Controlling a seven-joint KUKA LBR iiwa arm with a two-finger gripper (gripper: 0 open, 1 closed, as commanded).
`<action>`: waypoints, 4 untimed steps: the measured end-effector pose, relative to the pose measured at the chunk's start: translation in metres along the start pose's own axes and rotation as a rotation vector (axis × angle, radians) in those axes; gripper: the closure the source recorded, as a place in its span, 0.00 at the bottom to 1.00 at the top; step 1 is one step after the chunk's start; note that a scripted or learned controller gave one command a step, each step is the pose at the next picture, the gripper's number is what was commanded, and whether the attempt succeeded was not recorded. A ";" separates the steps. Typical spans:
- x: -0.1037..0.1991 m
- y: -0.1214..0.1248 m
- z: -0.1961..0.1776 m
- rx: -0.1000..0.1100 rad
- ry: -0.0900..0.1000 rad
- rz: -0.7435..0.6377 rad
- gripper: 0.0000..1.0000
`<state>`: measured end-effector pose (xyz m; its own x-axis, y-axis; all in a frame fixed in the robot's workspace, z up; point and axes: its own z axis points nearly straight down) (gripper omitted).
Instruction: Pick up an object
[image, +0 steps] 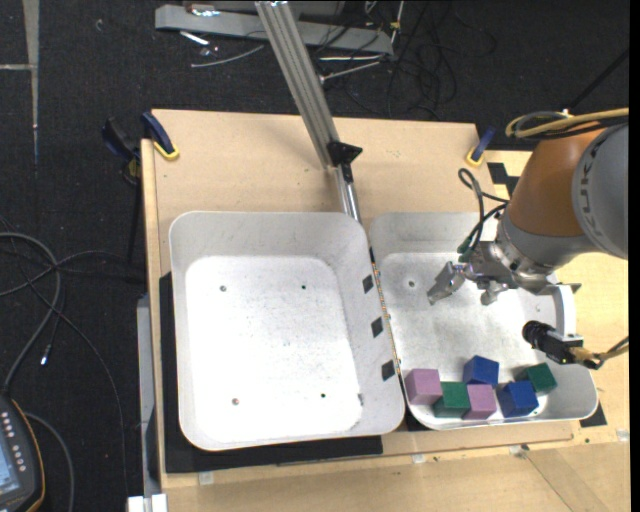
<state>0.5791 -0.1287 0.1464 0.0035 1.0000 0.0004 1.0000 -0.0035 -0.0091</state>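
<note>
From the fixed camera above, a tan wooden desk (260, 160) carries two shallow white plastic bins side by side. The left white bin (200, 250) sits near the middle of the view; the right white bin (420, 240) lies touching it along their shared edge.

The grey arm with its orange band (560, 190) reaches in from the right and hangs over the upper part of the right bin. Its two-finger gripper (466, 283) points toward the left, above bare bin floor; its fingers are spread apart with nothing between them.

The small blocks are clustered along the near wall of the right bin, well apart from the gripper. A pale purple cube (424, 386) lies furthest left, a dark green cube (455, 398) just beside it, then a second purple cube (482, 401). A blue cube (481, 371) sits just behind these, another blue cube (517, 397) lies further right, and a small green cube (541, 377) sits at the right end.

A grey metal pole (305, 85) slants across the top of the desk.
</note>
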 end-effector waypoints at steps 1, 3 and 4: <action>0.017 0.010 -0.068 -0.016 -0.002 -0.008 0.00; -0.005 0.023 -0.103 -0.012 -0.001 -0.007 0.00; -0.005 0.056 -0.117 -0.014 -0.002 -0.008 0.00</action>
<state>0.6357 -0.1342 0.2627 -0.0049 1.0000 -0.0015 1.0000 0.0050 0.0051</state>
